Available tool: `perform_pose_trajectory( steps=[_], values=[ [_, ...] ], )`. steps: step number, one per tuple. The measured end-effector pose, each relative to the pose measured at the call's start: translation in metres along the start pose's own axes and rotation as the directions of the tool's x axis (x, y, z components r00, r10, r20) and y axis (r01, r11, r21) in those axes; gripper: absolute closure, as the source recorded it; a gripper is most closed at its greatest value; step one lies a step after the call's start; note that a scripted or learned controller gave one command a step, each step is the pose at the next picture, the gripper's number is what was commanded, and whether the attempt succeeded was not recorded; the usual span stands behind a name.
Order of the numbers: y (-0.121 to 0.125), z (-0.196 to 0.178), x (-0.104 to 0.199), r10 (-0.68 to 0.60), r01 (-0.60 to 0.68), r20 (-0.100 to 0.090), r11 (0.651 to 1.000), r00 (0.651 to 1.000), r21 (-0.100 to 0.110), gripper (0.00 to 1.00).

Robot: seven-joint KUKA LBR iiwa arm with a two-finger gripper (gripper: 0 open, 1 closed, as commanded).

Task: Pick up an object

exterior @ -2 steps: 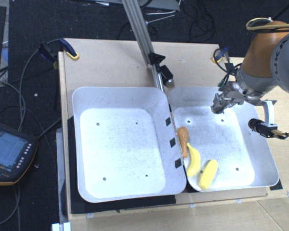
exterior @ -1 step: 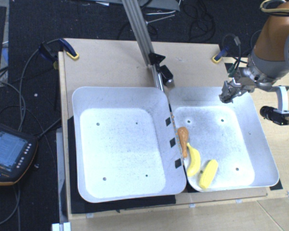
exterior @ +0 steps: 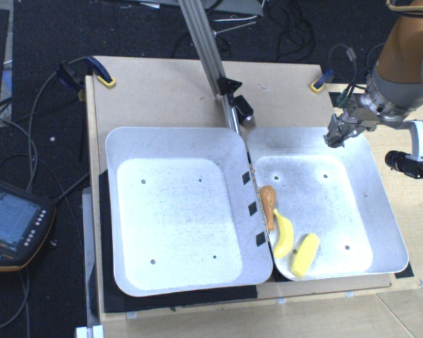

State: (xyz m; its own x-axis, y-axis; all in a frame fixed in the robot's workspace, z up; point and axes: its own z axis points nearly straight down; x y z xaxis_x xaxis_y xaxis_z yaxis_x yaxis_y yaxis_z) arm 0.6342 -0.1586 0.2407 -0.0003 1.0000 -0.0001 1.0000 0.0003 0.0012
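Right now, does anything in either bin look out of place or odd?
Nothing is spilled or damaged. The orange object, banana and yellow block are bunched against the right bin's left-front edge.

Two white bins, the left one (exterior: pixel 176 210) and the right one (exterior: pixel 338 196), are looking like matt plastic speckled with dark scuffs. The bench (exterior: pixel 169 94) is showing pale, smooth wood. The banana (exterior: pixel 285 235) and yellow block (exterior: pixel 304 253) are appearing smooth, slightly glossy plastic.
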Motion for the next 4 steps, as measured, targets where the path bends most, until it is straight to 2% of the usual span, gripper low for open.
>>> perform_pose_trajectory(
  steps=[1, 2, 4],
  values=[
    [-0.008, -0.009, 0.053, -0.004, 0.004, -0.001, 1.0, 1.0, 0.0, 1.0],
    [-0.009, 0.004, 0.107, -0.004, 0.004, -0.001, 1.0, 1.0, 0.002, 1.0],
    [-0.026, -0.01, 0.207, -0.004, 0.004, -0.001, 1.0, 1.0, 0.001, 1.0]
  ],
)
